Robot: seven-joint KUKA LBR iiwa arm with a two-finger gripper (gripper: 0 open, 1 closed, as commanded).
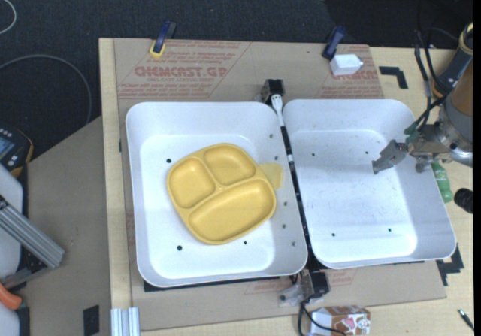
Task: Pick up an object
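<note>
While the gripper (392, 157) hangs over the right bin (361, 199), can't tell its state; yellow 3-part plate (220, 193) sits in the left bin (150, 177).

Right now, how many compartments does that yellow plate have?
3: the yellow divided plate in the left bin has two small compartments at its far side and one large at its near side.

Yellow 3-section plate (220, 193) w/ white bins (143, 177), brown cardboard (113, 86) w/ red print.
</note>
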